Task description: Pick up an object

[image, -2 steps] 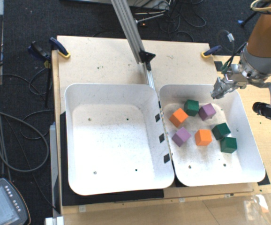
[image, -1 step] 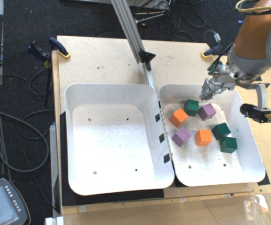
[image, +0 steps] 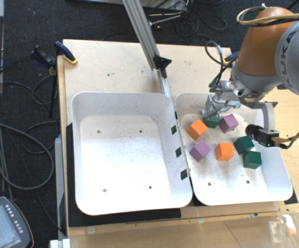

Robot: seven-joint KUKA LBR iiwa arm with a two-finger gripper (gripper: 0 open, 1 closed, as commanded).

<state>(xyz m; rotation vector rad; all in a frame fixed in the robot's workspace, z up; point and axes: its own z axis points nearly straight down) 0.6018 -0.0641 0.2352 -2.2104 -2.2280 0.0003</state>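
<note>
Green block [image: 212, 122] sits under my gripper [image: 211, 113] at far left of right bin [image: 273, 190]; finger spread I cannot tell. Orange cube [image: 196, 128] touching just left, purple cube [image: 228, 122] just right. Left bin [image: 87, 107] alongside.

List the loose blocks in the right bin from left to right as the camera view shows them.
Orange block → purple block → orange block → purple block → green block → green block. A green block under the gripper is left out, partly hidden.
</note>
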